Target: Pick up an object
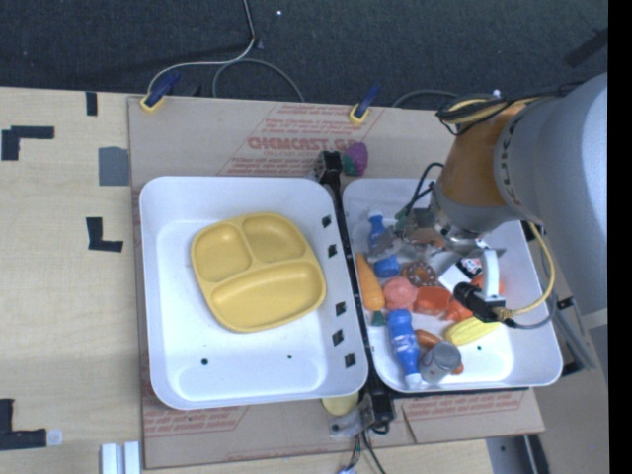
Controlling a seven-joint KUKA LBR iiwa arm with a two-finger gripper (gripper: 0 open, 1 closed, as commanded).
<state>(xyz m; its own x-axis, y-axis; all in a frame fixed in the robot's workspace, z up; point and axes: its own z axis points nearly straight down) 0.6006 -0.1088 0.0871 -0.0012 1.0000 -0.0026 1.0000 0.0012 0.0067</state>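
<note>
The right bin (528, 363) holds a heap of small toys. Among them are a small blue bottle (376, 231), an orange carrot (368, 282), a pink piece (400, 292), a red-orange piece (434, 301), a larger blue bottle (403, 339), a grey piece (439, 363) and a yellow corn cob (472, 331). My gripper (427, 255) is low over the middle of this heap, just right of the small blue bottle and above the pink piece. The grey arm and its orange band hide the bin's upper right part.
A yellow divided plate (259, 270) lies in the left bin (158, 265). A purple object (355, 156) sits on the cardboard behind the divider between the bins. Cables run across the dark floor at the back.
</note>
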